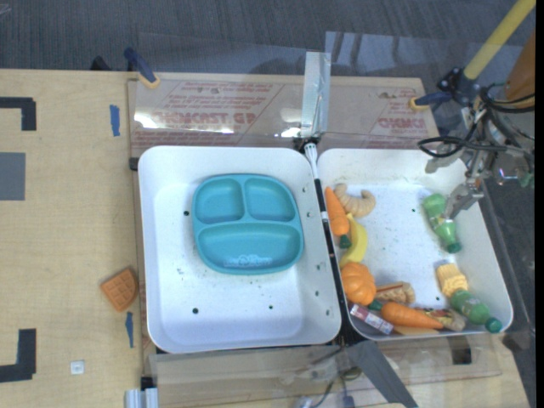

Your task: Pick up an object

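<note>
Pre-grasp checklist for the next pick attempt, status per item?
1. Gripper over the right bin: ok, at its far right side.
2. Target nearby: ok, green bottle lies just below the gripper.
3. Something held already: cannot tell.
4. Neighbours clear of target: ok, corn cob lies apart, further down.
5. Cable clear of the bin: cannot tell, it loops by the far rim.
6. Left bin undisturbed: ok, teal divided plate sits flat.
</note>
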Controlling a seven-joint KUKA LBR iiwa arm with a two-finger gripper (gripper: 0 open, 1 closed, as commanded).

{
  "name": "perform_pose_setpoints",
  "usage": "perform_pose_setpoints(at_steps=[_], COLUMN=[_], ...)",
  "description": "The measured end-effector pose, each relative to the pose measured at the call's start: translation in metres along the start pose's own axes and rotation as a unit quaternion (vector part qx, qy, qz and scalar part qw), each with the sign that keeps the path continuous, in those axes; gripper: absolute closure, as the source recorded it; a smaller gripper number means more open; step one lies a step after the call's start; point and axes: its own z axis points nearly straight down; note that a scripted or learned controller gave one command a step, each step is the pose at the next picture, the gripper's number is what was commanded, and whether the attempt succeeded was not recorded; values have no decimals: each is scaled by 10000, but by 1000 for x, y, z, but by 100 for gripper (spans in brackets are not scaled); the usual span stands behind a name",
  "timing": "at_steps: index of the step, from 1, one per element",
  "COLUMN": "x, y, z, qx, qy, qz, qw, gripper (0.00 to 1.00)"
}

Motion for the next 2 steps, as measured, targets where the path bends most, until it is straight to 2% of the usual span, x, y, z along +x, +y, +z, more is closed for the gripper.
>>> perform_pose_setpoints(at_steps=[1, 2], x=[-3, -11], y=[-23, -45], z=[96, 144], qx=[-16, 1], qy=[47, -12], qz=[329, 371], qw=[9994, 9993], gripper=[0, 0])
